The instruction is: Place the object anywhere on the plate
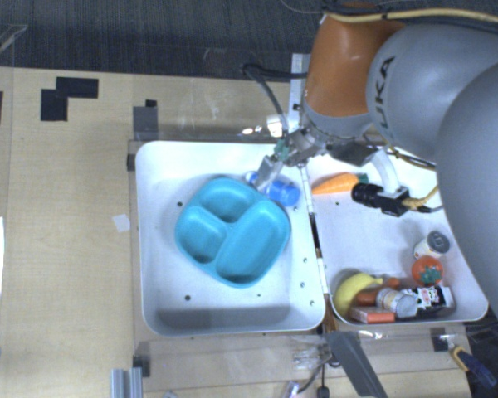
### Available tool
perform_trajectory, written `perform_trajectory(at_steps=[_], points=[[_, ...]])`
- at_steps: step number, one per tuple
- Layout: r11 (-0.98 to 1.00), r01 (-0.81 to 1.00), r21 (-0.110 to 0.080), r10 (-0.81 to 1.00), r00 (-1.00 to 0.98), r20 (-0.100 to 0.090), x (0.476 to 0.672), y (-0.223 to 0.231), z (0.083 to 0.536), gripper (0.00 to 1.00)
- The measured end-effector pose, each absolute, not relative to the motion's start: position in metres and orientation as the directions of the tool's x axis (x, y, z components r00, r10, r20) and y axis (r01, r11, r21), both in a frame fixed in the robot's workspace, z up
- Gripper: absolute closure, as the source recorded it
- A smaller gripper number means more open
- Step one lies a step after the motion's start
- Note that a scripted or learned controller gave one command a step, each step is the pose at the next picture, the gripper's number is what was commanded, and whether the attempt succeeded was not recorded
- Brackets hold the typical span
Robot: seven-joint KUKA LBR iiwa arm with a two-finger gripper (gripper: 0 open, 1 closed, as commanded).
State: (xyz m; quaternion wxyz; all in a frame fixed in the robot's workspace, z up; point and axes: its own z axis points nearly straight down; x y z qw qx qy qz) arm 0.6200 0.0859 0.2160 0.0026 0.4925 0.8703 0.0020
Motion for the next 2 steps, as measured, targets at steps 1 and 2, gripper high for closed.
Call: perform_trajectory(at_steps=[1, 2], points=[[0.028, 1.0, 0.001, 1.0, -0.028, 0.001, 0.582, 0.175, 0.123, 0.0], [0.22, 0.975, 0.006, 0.975, -0.22, 0.001, 0.549, 0.15, 0.101, 0.0]])
